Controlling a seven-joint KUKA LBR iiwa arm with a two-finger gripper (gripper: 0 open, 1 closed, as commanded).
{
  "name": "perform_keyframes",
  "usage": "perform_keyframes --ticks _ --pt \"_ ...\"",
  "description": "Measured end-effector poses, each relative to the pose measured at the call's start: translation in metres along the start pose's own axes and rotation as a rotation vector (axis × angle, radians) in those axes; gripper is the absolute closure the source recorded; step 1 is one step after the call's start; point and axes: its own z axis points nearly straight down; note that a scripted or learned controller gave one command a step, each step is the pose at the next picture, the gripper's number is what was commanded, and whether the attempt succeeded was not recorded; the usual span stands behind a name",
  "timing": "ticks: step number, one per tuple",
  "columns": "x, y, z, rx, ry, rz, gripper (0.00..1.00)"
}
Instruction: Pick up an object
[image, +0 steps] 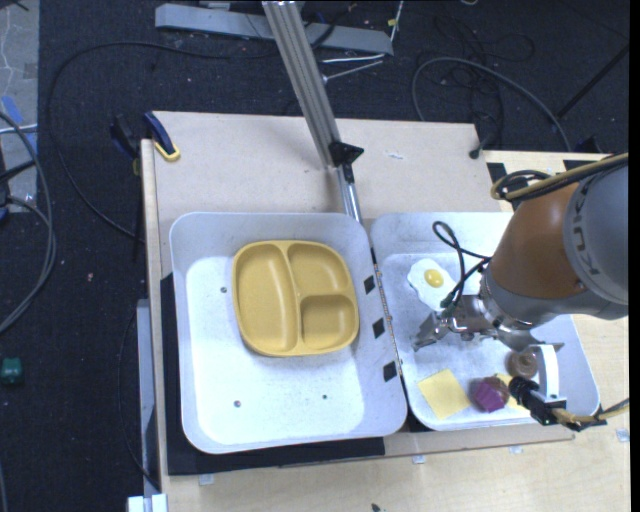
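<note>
No writing reads on fried egg (430, 277), cheese slice (444, 393).

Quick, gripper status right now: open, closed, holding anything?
Two-finger gripper: over the right white bin, near the fried egg toy; open or closed cannot be told.

yellow tray (296, 298), purple toy (489, 393), white bins (200, 400)

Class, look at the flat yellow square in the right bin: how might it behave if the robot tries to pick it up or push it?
The yellow square looks thin and lies flat on the bin floor, so fingers may struggle to get under its edges. Being flat-sided, it would probably slide rather than roll when pushed. It looks light for its size. A push rightward might bump it into the purple object beside it.
</note>
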Motion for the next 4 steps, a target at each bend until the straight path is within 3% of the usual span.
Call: perform_keyframes --ticks 1,3,4 --pt "0.000 0.001 -0.013 -0.005 0.000 0.002 1.00" --pt "-0.001 0.008 -0.120 -0.013 -0.002 -0.004 1.00" --pt "-0.001 0.008 -0.135 -0.008 -0.002 -0.004 1.00"
